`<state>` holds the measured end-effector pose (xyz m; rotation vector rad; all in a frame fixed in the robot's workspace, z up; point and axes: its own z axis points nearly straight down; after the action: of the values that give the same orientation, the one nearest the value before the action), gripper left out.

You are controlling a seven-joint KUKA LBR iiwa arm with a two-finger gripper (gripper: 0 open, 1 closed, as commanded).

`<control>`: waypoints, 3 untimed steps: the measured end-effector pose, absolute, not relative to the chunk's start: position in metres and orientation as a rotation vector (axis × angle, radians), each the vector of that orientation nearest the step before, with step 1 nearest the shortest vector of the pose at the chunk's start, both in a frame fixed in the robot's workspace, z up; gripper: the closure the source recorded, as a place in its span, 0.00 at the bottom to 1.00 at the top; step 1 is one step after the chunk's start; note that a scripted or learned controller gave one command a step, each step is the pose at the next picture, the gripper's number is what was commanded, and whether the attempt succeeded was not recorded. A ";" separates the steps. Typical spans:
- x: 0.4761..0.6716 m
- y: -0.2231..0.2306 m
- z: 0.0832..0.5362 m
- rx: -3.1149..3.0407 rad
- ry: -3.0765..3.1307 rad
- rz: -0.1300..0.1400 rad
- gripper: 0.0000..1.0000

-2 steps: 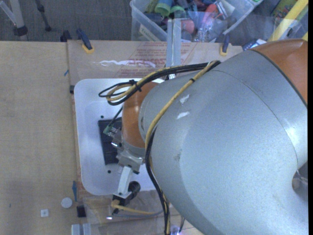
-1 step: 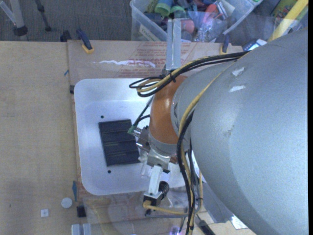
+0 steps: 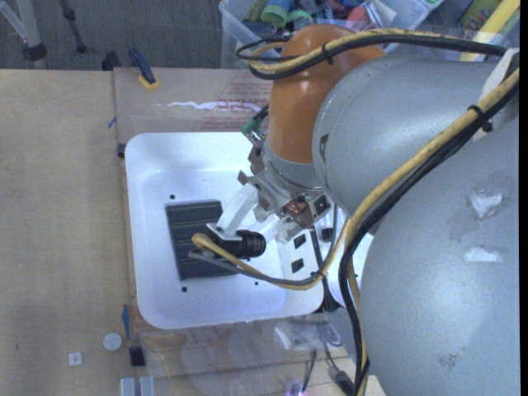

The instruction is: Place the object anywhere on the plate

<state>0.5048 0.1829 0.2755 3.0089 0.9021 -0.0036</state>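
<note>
**A:** Where is the task's thing?

**B:** A dark grey rectangular block (image 3: 191,236) lies flat on the floor of the white bin (image 3: 134,221). It is in the bin's left half, about midway between the far wall and the near wall.

**A:** Which way does it run?

**B:** Its long axis goes from the far wall toward the near wall, a little askew. The near end sits slightly further right than the far end. Both ends look alike, so I can't call either one the front.

**A:** And the gripper?

**B:** The gripper (image 3: 280,213) hangs below the arm's orange band, over the middle of the bin and just beside the block's right edge. The wrist hides its tip from above, so I cannot tell whether it is open or closed. I also cannot tell whether it touches the block.

**A:** Anything beyond the bin?

**B:** A clear tub of coloured toys (image 3: 330,2) stands past the bench's far edge.
</note>
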 end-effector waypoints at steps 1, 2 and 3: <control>0.506 0.224 0.324 3.051 0.746 0.003 1.00; 0.480 0.223 0.322 3.124 0.310 0.003 1.00; 0.552 0.224 0.369 3.100 0.499 0.004 1.00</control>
<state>0.5522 0.2239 0.3689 3.1003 0.4987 0.0040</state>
